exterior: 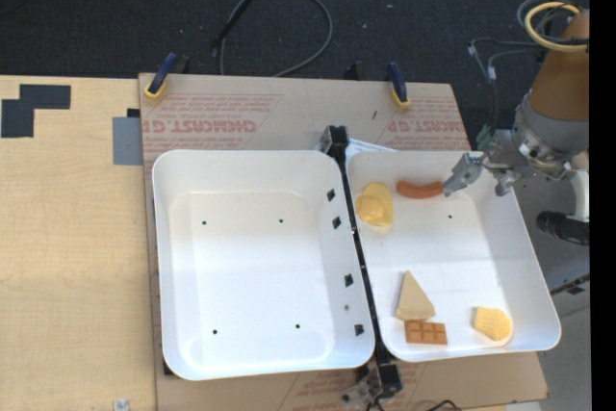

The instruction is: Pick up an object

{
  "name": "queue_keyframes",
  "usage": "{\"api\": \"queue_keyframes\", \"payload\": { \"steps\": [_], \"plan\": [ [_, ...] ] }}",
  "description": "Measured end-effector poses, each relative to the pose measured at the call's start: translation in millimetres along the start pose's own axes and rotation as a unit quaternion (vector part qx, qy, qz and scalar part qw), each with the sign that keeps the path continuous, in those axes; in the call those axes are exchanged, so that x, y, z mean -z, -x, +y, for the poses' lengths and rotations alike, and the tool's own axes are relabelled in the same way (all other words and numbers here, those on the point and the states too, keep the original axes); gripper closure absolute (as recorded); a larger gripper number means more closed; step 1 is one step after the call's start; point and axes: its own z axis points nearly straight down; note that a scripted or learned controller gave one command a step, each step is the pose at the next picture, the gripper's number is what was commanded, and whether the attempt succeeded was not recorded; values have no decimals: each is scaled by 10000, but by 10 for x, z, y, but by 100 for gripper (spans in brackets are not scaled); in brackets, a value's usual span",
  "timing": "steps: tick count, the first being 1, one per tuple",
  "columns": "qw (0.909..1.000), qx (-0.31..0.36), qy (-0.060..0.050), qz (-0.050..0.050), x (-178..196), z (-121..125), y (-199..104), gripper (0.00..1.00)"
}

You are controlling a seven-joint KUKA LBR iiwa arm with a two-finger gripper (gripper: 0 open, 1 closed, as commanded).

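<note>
Where gripper [460,176] sits, sausage [419,190] touches; bun [375,205] nr.

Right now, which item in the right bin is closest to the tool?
The orange-red sausage, lying at the far end of the right bin, right beside the tool. The yellow lump, wedge, waffle and yellow piece lie farther off.

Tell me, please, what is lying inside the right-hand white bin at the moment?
Five things lie in the right bin: sausage, yellow lump, tan wedge, brown waffle, yellow piece. The gripper covers the sausage's far end.
</note>
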Motion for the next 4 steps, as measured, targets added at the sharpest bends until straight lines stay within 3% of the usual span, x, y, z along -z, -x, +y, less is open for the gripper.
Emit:
{"api": "queue_keyframes", "payload": {
  "steps": [1, 3, 4],
  "plan": [
    [10000, 3, 33, -6, 36, 14, 1, 0],
    [10000, 7, 6, 0, -1107, -1, -114, 0],
    [10000, 9, 30, -6, -1156, -1, -120, 0]
  ]
}}
